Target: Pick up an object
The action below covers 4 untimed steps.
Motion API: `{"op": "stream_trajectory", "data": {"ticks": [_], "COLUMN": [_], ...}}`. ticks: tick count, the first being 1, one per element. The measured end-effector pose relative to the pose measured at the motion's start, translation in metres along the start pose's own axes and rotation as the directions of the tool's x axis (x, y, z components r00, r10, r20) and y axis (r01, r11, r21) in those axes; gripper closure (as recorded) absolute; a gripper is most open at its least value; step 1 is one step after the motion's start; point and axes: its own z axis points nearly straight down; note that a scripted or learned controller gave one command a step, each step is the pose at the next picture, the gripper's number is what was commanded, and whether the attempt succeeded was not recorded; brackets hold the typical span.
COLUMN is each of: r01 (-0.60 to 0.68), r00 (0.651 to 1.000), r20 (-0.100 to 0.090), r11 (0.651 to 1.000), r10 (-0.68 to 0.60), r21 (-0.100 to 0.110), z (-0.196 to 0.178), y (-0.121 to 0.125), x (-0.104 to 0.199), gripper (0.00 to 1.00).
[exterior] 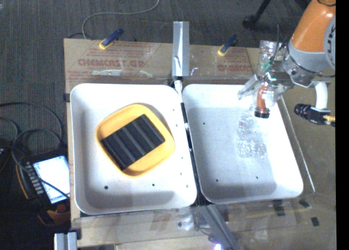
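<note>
Clamped on a clear plastic bottle (262, 93), the gripper (264, 86) holds it neck-down above the right bin (289, 186), presumably lifting it clear.

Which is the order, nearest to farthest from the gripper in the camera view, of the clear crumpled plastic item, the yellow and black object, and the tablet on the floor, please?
From the gripper, over the right bin's far right part:
1. Clear crumpled plastic item, in the right bin, just below the gripper.
2. Yellow and black object, in the left bin.
3. Tablet, on the floor beyond the left bin's left edge.
</note>
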Motion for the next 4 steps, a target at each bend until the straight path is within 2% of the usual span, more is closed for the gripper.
{"op": "stream_trajectory", "data": {"ticks": [1, 2, 3, 4], "r01": [0.110, 0.240, 0.417, 0.447], "r00": [0.994, 0.971, 0.909, 0.894], "r20": [0.004, -0.009, -0.016, -0.015], "r11": [0.994, 0.971, 0.909, 0.895], "r10": [-0.110, -0.240, -0.417, -0.447], "r21": [0.001, 0.000, 0.006, 0.006], "z": [0.079, 0.117, 0.121, 0.122], "y": [0.030, 0.034, 0.036, 0.036], "x": [-0.029, -0.032, -0.038, -0.038], "gripper": [0.00, 0.00, 0.00, 0.00]}}
